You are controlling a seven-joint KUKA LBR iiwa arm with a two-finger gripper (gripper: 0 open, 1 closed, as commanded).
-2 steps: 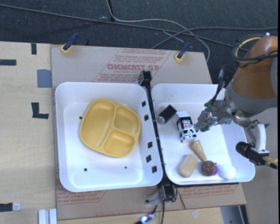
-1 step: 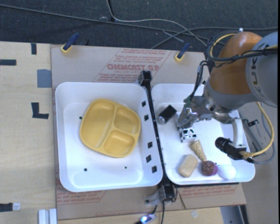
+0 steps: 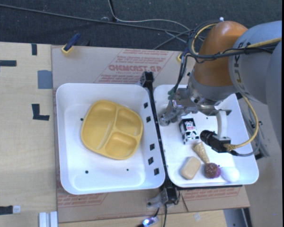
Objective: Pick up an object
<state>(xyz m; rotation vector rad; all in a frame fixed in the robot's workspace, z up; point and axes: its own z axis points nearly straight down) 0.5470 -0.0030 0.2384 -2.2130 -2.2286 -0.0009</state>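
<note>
Whether the gripper (image 3: 169,113) is parted or closed cannot be told from above; the grey wrist and its orange band hide the tips, and nothing can be seen clamped in it. It sits low at about ten o'clock in the right-hand shallow white plastic bin (image 3: 237,159), just beside the wall it shares with the left-hand white bin (image 3: 61,126).

The candidates for picking lie mostly toward five and six o'clock in the right bin:
- a small black-and-white printed carton (image 3: 189,130), near the middle and closest to the gripper, at its four o'clock
- a tan cone-shaped piece (image 3: 201,151)
- a beige oblong bread-like block (image 3: 190,168)
- a dark reddish-brown ball (image 3: 211,170), touching or nearly touching a white rounded lump (image 3: 231,174)

A yellow divided plastic plate (image 3: 112,129) fills the middle of the left bin.

The main risk, as I judge it, is a close on bare bin floor, since the gripper appears to be beside the carton rather than over it. So near the dividing wall, a descent could also scrape the rim or jam one side against it. If the carton is only clipped at an edge, it would likely tip or skid toward the cone. The ball would roll from any glancing touch.
</note>
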